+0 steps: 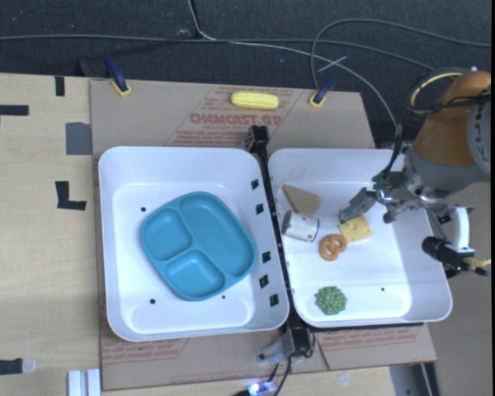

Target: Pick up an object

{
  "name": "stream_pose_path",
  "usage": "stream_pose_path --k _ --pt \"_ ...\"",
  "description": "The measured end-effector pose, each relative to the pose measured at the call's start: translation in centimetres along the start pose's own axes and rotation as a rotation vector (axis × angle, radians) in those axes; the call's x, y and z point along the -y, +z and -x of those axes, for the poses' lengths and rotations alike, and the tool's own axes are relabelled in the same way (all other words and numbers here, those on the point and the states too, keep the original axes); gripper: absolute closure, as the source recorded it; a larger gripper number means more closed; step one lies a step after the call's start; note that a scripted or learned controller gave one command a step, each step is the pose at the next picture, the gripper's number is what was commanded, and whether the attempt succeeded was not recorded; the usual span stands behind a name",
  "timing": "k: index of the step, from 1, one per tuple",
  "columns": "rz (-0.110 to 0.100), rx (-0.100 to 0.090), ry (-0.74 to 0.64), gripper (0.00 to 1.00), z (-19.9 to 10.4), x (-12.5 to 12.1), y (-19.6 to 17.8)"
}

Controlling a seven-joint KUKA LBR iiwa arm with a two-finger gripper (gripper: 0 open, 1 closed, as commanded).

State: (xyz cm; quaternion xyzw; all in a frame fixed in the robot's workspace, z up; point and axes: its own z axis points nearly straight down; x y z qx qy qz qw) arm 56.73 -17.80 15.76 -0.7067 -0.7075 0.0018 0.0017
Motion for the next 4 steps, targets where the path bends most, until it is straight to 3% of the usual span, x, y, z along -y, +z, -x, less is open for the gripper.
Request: stream_pose_path --k 1,2,3,4 --pt "-0.001 -0.001 0.000 0.00 -0.2 0.1 6.5" --pt "0.006 0.001 0.000 0.00 -0.2 0.0 7.1" --pt "0.013 0.005 0.000 1.00 -0.1 -0.2 5.8" --pt "0.008 0.001 0.002 1.00 0.4 0.6 0.0"
